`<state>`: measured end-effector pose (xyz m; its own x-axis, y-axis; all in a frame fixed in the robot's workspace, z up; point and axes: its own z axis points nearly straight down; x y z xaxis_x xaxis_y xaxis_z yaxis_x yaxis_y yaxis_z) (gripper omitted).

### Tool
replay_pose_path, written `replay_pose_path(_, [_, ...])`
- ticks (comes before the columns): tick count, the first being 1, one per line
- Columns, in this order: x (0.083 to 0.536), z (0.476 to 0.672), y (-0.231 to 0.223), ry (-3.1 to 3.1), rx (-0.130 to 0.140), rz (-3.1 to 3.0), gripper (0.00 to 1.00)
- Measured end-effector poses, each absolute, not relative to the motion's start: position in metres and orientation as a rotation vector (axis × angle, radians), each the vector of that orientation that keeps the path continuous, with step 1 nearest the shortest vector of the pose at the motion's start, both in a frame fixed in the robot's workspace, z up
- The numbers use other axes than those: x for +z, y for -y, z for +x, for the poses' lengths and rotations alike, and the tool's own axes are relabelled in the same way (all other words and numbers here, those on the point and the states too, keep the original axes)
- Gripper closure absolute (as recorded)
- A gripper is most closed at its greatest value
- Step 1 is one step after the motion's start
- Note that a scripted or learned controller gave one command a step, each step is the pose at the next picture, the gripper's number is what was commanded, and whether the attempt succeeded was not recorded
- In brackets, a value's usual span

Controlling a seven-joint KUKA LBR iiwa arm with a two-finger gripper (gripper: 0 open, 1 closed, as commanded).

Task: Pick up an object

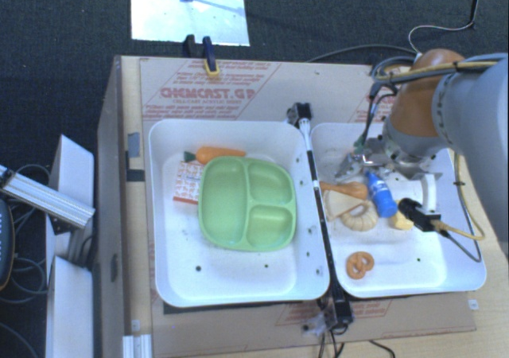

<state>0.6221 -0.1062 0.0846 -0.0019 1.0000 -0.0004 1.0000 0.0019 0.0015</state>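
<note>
The gripper (359,164) hung near the right bin's (461,269) back edge, by a blue bottle (380,194); finger state unclear.

Green divided plate (246,204), orange carrot (220,153), blue bottle (380,195), white bins (238,289).

i see my arm (469,102) coming in from the right and bending down over the right bin (461,269), its grey link thick and the orange band (421,102) sitting just above the wrist. the gripper (367,164) hangs low at that bin's upper left part, near the divider side, pointing down and leftward. from up here i can't make out how the gripper is set.
</note>
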Motion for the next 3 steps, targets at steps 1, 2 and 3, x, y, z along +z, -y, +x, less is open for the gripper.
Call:
replay_pose_path(1, [0.084,0.599,0.093,-2.222,0.001,2.219,0.00])
replay_pose_path(2, [0.102,0.646,0.111,-2.224,0.003,2.214,0.00])
replay_pose_path(3, [0.113,0.647,0.111,-2.226,0.005,2.210,1.00])
